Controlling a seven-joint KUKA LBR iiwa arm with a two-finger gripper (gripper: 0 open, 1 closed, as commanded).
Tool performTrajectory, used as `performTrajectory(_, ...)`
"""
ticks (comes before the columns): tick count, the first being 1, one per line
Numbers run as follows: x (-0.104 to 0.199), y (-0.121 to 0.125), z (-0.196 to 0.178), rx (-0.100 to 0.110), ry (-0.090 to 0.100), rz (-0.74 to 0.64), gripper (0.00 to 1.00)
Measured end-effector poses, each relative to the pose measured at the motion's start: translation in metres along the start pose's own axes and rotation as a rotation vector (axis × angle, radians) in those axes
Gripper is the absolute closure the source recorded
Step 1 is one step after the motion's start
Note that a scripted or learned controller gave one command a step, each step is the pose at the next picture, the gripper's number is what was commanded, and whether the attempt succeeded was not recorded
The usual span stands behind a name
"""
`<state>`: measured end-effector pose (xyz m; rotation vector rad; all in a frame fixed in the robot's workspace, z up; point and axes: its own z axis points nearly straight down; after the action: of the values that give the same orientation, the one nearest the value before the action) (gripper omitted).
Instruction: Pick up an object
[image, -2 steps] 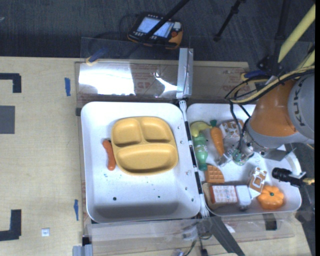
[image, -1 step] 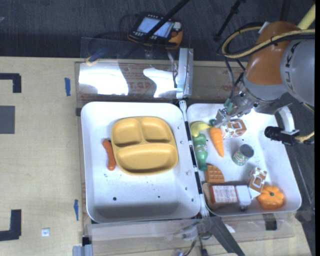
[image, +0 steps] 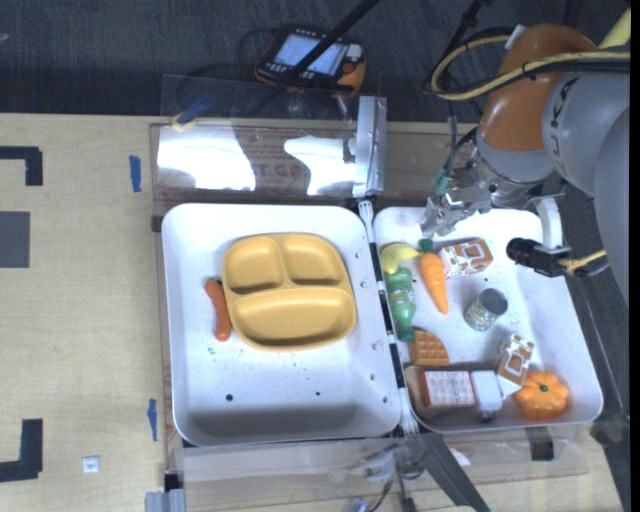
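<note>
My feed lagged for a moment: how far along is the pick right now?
Early stage. Nothing looks picked: the carrot, can, pumpkin and waffle all lie in the right bin. In hand: the gripper sits over that bin's far edge, just above the carrot's top. Left: descend, grasp an object and lift it.
</note>
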<state>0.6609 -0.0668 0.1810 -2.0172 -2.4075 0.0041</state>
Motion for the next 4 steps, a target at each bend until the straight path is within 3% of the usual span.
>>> performTrajectory(4, 0.003, 0.003, -0.026, 0.009, -0.007, -0.01, 1.0)
